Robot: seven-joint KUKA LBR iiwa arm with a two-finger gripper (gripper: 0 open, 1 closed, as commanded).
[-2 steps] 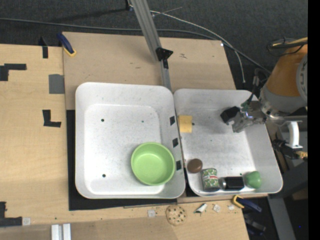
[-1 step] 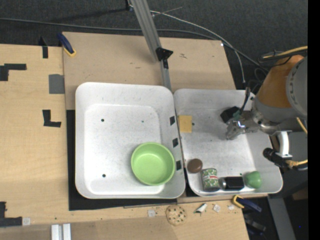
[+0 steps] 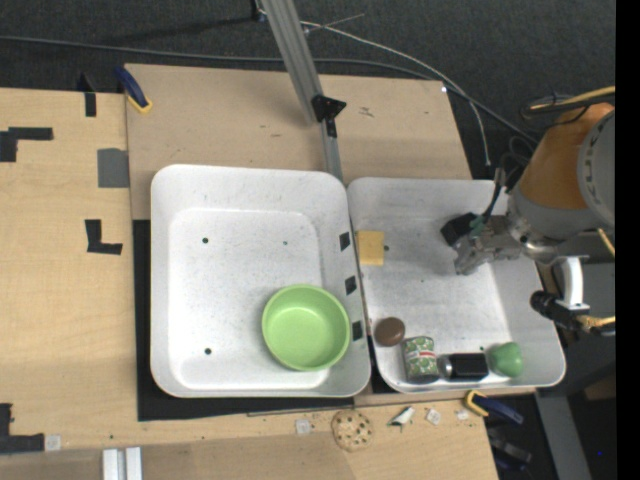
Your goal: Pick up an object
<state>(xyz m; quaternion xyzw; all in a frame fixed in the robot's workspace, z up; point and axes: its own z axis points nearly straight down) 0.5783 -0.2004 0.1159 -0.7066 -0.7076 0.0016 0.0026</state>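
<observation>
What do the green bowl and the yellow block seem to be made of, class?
Green bowl: probably plastic, smooth with an even colour and soft sheen. Yellow block: possibly sponge or foam, matte and flat-sided; too small to be sure.

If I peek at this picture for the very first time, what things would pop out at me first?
The round bright green plastic bowl jumps out first, sitting in the near right corner of the left white bin. Next comes the grey robot arm with its orange band, reaching in from the right, its gripper over the right white bin. Along that bin's near edge sit a small brown round thing, a printed green can, a black block and a green ball.
</observation>
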